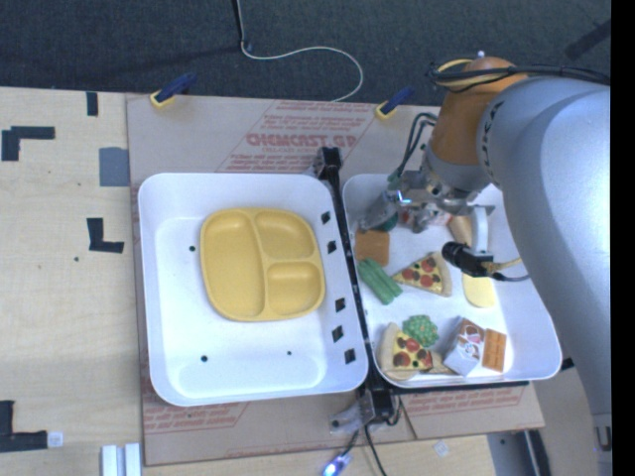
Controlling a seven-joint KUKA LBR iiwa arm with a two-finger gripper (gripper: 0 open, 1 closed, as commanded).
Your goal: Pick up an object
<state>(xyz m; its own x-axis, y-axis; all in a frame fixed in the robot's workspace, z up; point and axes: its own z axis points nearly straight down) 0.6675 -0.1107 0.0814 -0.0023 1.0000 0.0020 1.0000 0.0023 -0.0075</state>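
My hand (pixel 405 206) hovers low in the right white bin (pixel 536 337), grip unreadable; the small brown block (pixel 372 245) sits just below. I'd centre over it before descending.

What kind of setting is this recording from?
Probably a robot lab bench: two shallow white bins on taped cardboard, a grey KUKA arm, plus toy food such as a plastic pizza slice and a yellow divided plate.

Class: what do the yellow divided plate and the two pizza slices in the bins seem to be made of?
Yellow plate: likely moulded plastic, with a smooth even colour and a soft sheen. Pizza slices: probably toy plastic or rubber, with flat bright painted toppings, though the view is too small to be sure.
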